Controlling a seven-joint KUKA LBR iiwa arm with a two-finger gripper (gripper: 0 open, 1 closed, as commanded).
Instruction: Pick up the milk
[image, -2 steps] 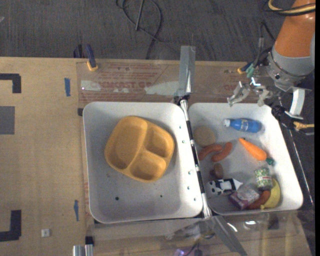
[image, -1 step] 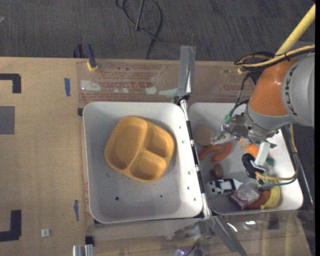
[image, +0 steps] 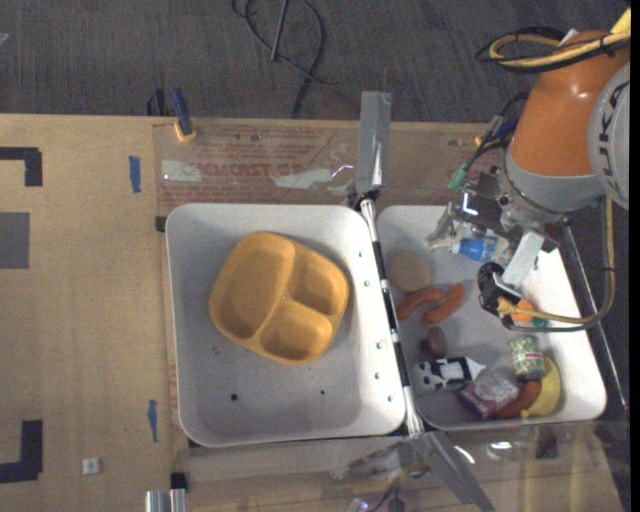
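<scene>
A wooden bench under a dark floor with loose cables carries two shallow white bins side by side, and the grey arm with its orange band leans in over the far part of the right bin. The gripper hangs low there, its metal parts crowded together with a blue and white thing just beneath or beside it; whether its fingers are apart or together I cannot tell, and nothing can be seen held between them. Just toward the near side of it lie a round brownish disc and two sausages, then a small dark lump. The milk, a small carton with black and white cow patches, lies on its side at the near edge of the same bin, close to the divider and well apart from the gripper. Beside it sit a crinkly wrapped packet, a green can and a banana. The left bin holds a yellow divided plate. Judging by this, the pick has hardly begun: the carton is untouched, and the arm must cross to the near edge, come down over it and close on it before any lift.
</scene>
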